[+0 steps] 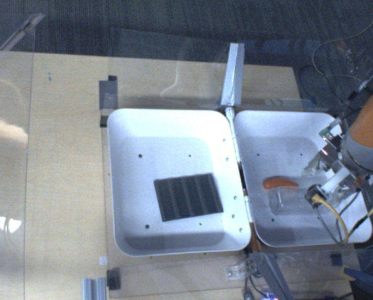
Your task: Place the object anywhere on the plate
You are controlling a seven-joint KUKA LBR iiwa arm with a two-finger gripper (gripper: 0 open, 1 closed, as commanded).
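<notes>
Camera view, left bin: the shallow white left bin [114, 167] is holding a dark grey ribbed rectangular plate [188, 196], which is lying flat on the floor of the bin, towards its near side, with nothing resting on it
Camera view, right bin: the shallow white right bin [286, 127] is holding a small orange elongated object [280, 182], which is lying on its side on the bin floor, near the wall shared with the left bin
Clear shape: something faint and see-through [277, 201] is sitting just below the orange object, too dim to identify
Arm: the grey arm with the orange band [368, 133] is reaching in from the right, over the right bin
Gripper: the two-finger gripper [318, 166] is hanging low over the right bin, to the right of the orange object and apart from it; whether it is open or closed I cannot tell, and nothing is showing as held
Done so far: judging by how things are lying, nothing is counting as done; the object is sitting in the other bin from the plate
Left to do: closing on the orange object, lifting it, carrying it across the shared wall and setting it down anywhere on the ribbed plate
</notes>
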